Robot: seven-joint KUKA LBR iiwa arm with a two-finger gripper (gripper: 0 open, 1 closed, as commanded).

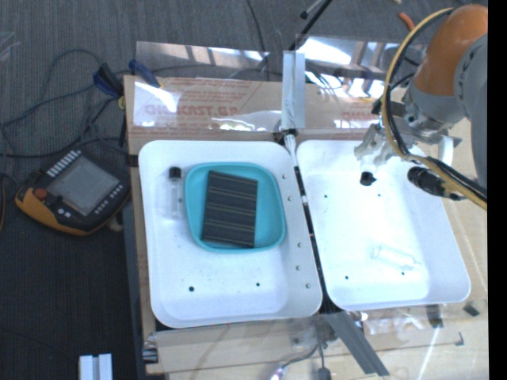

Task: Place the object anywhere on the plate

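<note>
A teal plate [271, 226] sits in the left bin [230, 299]. A dark grey ribbed rectangular block [230, 208] lies flat on the plate, near its middle. My gripper [368, 163] hangs over the far part of the right bin [444, 279], well to the right of the plate and apart from the block. Nothing shows in its grasp.
A small clear vial with a black cap [173, 187] lies in the left bin, just left of the plate. A clear plastic piece [394, 254] rests in the right bin's near half. A metal divider post [292, 93] stands behind the bins. A teach pendant [73, 191] lies off the bench at left.
</note>
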